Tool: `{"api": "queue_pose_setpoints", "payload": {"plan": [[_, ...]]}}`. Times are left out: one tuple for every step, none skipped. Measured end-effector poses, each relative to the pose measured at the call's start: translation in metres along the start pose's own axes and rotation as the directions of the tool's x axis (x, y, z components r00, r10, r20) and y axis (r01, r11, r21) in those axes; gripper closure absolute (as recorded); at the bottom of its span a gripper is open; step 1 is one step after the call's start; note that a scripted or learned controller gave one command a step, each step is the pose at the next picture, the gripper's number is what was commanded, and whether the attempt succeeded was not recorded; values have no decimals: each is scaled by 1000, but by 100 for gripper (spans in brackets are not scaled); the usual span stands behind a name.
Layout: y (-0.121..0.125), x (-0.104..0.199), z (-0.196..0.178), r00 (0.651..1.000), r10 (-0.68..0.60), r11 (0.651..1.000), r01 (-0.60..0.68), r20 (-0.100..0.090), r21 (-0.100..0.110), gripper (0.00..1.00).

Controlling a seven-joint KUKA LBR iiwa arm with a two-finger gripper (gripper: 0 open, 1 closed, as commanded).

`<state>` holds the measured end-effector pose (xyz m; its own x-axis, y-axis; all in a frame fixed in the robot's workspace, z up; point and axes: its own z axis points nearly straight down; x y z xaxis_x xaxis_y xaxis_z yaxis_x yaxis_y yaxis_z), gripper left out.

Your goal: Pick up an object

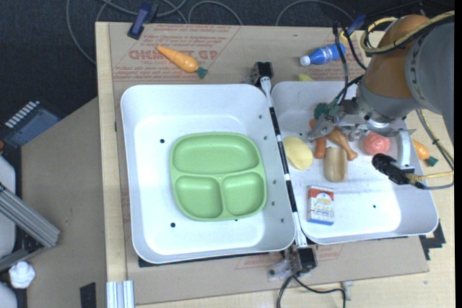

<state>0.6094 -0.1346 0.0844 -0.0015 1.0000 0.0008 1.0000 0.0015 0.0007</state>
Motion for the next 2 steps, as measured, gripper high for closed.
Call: {"api": "queue_pose_setpoints", "payload": {"plan": [[0, -1, -10, 1000, 0, 1000, 0, 1, -1, 100], [17, 70, -101, 1000, 0, 1000, 0, 0, -2, 100]]}}
